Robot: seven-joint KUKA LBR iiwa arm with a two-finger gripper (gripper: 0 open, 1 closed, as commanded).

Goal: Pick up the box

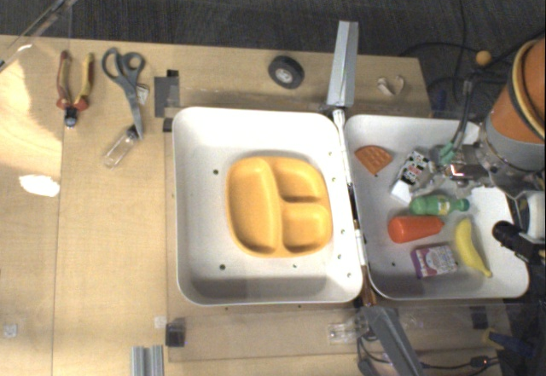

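1. The end effector (pixel 444 163) sits low over the upper middle of the right bin (pixel 512 289), on the grey arm (pixel 520 110) that reaches in from the right. Whether it is wide or narrow I cannot tell; the metal parts blur together there, and nothing is visibly held.
2. Just beside it lie a small white packet with dark print (pixel 409 174) and, below, a green bottle (pixel 437 205) on its side.
3. The box (pixel 434 260) lies flat near the front wall of the right bin, apart from the end effector. It is small and purple with a pale label panel, turned slightly askew.
4. A red-orange cylinder (pixel 416 228) lies just above the box, and a banana (pixel 471 248) lies just to its right, nearly touching.
5. My reading: the approach step is in hand, with no grasp made yet. The next move calls for travelling toward the front of the bin, centring over the box and descending without catching the banana.
6. Farther out, an orange wedge (pixel 373 159) lies in the same bin; the left bin (pixel 196 195) holds a yellow divided tray (pixel 278 204). Scissors (pixel 128 84) rest on the desk (pixel 94 263).
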